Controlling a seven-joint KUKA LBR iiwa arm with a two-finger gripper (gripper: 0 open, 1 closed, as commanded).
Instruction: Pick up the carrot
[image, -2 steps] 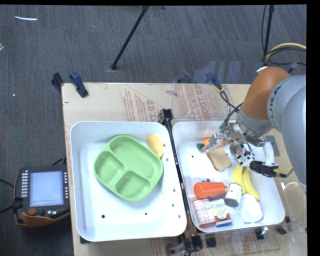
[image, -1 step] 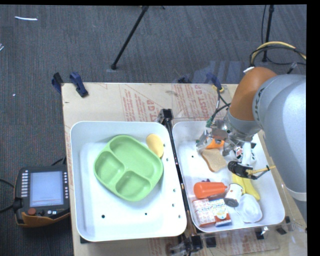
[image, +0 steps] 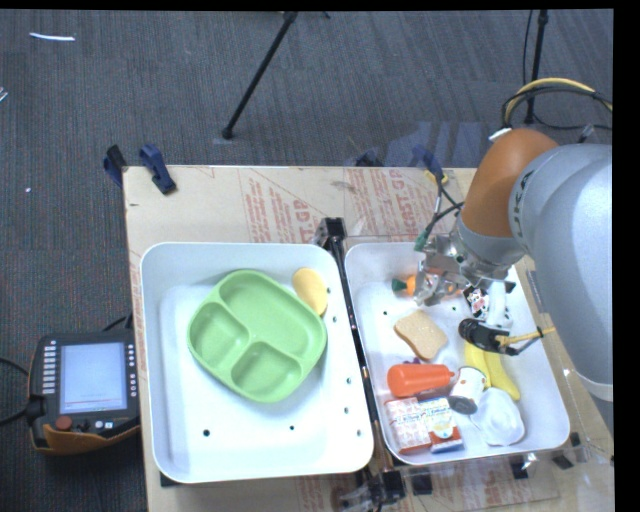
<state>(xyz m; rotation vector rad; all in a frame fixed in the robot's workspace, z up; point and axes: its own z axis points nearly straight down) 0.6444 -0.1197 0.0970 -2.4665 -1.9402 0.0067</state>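
**Carrot at the far edge, gripper right over it, no lift yet**

Starting at the near edge of the right-hand white bin (image: 560, 425), a red-and-white printed packet (image: 423, 424) lies flat against the front wall, with a crumpled white wrapper (image: 498, 416) toward the near right corner. Just behind the packet sits a stubby orange-red plastic piece (image: 420, 378), and beside it a yellow toy banana (image: 490, 365) runs along the right side. A tan toy bread slice (image: 421, 335) rests around the middle of the bin.

In the left-hand white bin (image: 165, 400), a green three-compartment plastic plate (image: 258, 335) fills the centre, with a pale yellow rounded toy (image: 311, 291) touching its far right rim.

Farther back in the right bin, near its far edge, the small orange carrot with a green top (image: 405, 285) peeks out. The grey two-finger gripper (image: 438, 285) is down just beside it, the arm's orange band above. From here I cannot tell how its jaws stand; the wrist hides them.

As I judge it, the approach is made, but the carrot lies on the bin floor. The grasp and the lift are left to do.
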